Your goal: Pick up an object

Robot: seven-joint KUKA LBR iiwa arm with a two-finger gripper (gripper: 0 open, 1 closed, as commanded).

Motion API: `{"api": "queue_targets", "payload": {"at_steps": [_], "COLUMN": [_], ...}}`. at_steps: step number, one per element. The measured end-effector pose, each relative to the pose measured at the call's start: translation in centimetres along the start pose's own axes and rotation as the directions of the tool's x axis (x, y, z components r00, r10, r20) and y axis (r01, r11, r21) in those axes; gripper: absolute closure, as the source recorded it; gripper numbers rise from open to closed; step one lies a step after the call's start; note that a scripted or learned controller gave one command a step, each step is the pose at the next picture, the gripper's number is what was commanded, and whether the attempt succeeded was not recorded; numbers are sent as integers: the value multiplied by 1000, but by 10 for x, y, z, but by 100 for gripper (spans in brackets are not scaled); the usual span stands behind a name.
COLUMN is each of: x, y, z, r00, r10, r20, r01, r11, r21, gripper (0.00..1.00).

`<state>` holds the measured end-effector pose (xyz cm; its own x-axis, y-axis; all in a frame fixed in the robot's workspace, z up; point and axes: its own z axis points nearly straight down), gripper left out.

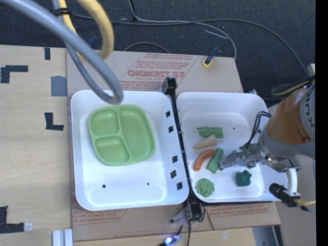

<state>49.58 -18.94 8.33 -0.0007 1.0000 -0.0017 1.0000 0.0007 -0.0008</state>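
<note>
The left bin (84, 188) holds a green divided plate (121, 135); the right bin (220, 100) holds toy vegetables (210, 132). The jaws' state cannot be told. The cardboard (154, 68) reads "CHEMCAST".

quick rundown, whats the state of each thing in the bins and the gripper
green divided plate: flat in the left bin, nothing on it
green bean piece: lying loose, right bin
tan wedge: lying loose
orange carrot: lying loose
green pod: lying beside the carrot
round green ball: loose near the front wall
dark green broccoli: loose
gripper: low in the right bin, near the pod
</note>
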Motion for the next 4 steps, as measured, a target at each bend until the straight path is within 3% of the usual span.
{"api": "queue_targets", "payload": {"at_steps": [1,2,4], "x": [-1,3,2], "y": [0,6,-9], "z": [-13,-56,-156], "r00": [1000,1000,1000], "r10": [0,-1,0], "r20": [2,-1,0], "r01": [0,1,0], "r11": [1000,1000,1000], "r21": [-3,-3,-5], "gripper": [100,100,100]}}
